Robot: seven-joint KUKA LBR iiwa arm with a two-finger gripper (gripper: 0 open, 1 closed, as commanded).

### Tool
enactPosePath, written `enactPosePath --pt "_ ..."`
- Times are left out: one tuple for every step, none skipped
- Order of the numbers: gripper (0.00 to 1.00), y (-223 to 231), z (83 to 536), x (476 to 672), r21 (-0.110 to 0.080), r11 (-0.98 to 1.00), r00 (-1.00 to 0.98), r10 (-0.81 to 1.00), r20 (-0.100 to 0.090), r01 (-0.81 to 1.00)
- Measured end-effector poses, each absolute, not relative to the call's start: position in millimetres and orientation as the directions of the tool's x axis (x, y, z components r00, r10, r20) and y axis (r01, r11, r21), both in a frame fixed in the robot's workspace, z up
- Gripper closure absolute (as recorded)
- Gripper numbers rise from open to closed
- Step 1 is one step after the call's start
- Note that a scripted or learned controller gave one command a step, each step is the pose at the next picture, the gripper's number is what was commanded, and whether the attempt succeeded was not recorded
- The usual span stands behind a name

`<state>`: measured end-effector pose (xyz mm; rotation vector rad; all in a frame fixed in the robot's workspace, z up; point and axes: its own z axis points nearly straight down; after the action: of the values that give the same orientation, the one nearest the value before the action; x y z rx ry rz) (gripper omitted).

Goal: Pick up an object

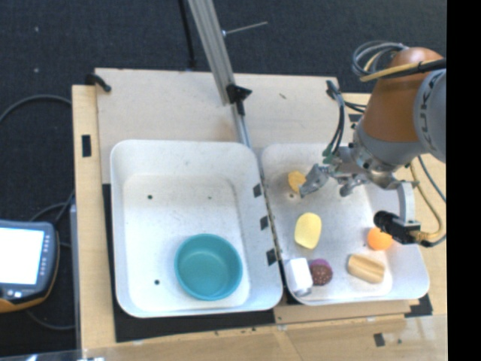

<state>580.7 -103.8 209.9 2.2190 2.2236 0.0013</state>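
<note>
Dark carpet lies around a pale wooden tabletop, which carries two shallow white bins side by side. A metal post rises at a slant from the far middle of the tabletop, and a small screen sits at the left edge on the floor side.

In the left bin there is a teal bowl, upright, near the front and a little to the right of the bin's middle.

The right bin holds several small things. A small yellow piece lies at the far left part. A pale yellow object lies near the middle. At the near side a white block touches a dark red ball, and a tan block lies to the right of them. An orange ball sits just beyond the tan block.

The arm comes in from the right over the right bin. The gripper hangs over the far part of this bin, just right of the small yellow piece, with its fingers spread apart and nothing between them.
</note>
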Motion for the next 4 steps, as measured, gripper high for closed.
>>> enactPosePath --pt "0.0 -103.8 209.9 580.7 0.001 0.001 -0.001 1.0 0.001 1.0" --pt "0.0 -101.9 147.0 581.0 -0.006 -0.002 0.002 1.0 -0.001 1.0" --pt "0.0 -103.2 98.2 580.4 -0.003 -0.002 0.002 1.0 -0.002 1.0" --pt "1.0 -104.0 111.7 581.9 0.003 -0.009 0.009 1.0 0.0 1.0"
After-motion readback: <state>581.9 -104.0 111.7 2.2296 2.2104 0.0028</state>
